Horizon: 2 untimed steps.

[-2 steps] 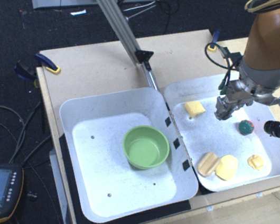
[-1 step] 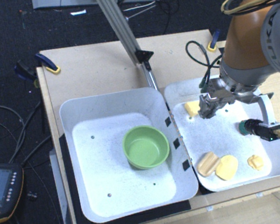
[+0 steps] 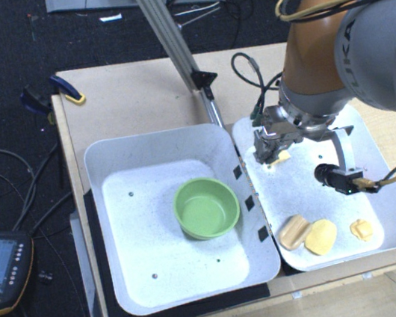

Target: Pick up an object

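Over the right bin (image 3: 393, 233), the grey arm (image 3: 368, 48) reaches in from the right edge, its orange band (image 3: 311, 27) bulking high above the wrist, and the wrist turns downward so that the gripper (image 3: 266, 151) hangs at that bin's far left corner, close to the wall it shares with the left bin (image 3: 115, 206). Whether the gripper is open or closed cannot be told, as the wrist housing and cabling cover it from above; a small pale yellow piece (image 3: 282, 156) shows right at its tip, but a hold on it cannot be confirmed. A black cable (image 3: 248, 77) loops up from the wrist, and a black fitting (image 3: 338, 178) with a yellowish hose hangs just right of the gripper, over the middle of the right bin. Toward the near edge of the right bin lie three loose things, well apart from the gripper: a tan bread-like roll (image 3: 293, 231), touching a rounder yellow lump (image 3: 321, 237), and farther right a small yellow piece (image 3: 361, 229). Left of the right bin, a green bowl (image 3: 206, 207) sits upright in the left bin. Both bins rest on the tabletop (image 3: 135, 104).
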{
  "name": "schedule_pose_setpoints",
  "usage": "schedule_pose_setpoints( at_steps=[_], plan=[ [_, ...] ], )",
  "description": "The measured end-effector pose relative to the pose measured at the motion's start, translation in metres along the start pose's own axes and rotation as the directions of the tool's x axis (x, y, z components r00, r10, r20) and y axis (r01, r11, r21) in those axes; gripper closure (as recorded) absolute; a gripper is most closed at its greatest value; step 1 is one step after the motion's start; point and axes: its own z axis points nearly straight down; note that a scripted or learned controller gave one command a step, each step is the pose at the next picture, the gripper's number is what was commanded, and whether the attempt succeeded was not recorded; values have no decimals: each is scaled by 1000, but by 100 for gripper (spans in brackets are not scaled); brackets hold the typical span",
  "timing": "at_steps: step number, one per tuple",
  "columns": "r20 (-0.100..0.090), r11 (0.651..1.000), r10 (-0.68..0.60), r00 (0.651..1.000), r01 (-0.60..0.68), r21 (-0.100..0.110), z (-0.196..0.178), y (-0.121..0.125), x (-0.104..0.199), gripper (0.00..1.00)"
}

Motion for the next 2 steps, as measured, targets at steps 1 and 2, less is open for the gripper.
schedule_pose_setpoints(
  at_steps=[1, 2],
  plan=[
    [0, 1000, 0, 1000, 0, 0, 5, -2, 52, 100],
    [1, 1000, 0, 1000, 0, 0, 13, 10, 102, 100]
  ],
)
